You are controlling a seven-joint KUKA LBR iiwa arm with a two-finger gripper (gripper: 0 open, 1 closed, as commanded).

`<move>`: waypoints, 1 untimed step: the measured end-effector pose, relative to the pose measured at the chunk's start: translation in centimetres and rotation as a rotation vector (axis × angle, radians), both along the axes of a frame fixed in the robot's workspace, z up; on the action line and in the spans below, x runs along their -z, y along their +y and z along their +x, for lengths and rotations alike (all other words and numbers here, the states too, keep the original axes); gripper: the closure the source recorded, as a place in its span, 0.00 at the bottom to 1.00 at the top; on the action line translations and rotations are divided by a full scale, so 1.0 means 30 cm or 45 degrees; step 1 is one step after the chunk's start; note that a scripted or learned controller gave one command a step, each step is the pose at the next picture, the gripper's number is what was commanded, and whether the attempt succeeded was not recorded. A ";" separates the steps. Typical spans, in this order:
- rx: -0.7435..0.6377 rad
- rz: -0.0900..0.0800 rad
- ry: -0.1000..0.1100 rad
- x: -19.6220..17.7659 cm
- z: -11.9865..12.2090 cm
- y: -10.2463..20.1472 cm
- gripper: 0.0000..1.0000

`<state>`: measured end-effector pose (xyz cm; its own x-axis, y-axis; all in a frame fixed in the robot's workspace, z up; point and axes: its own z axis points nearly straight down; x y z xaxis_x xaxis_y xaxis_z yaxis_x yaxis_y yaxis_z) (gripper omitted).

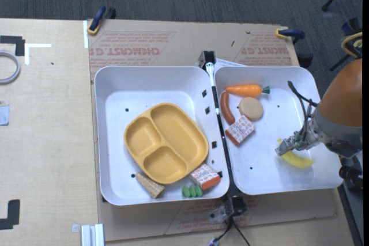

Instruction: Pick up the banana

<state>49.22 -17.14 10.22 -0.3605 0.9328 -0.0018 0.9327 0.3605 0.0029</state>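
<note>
Fingers [286, 148] of the grey arm hang low over the right bin [271, 178], near its right wall, touching or just above the banana [298, 160]; from where I stand I cannot tell whether they are spread or closed. That banana lies by the bin's right edge. Toward the bin's left side sit a carrot [247, 90], a sausage [227, 108] and a round cookie [251, 109]. Over in the left bin [109, 124], a yellow divided plate [166, 142] rests mid-floor.
</note>
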 end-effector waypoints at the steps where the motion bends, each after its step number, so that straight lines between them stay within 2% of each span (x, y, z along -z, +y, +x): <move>1: 0.050 0.000 0.002 -0.246 0.081 0.237 1.00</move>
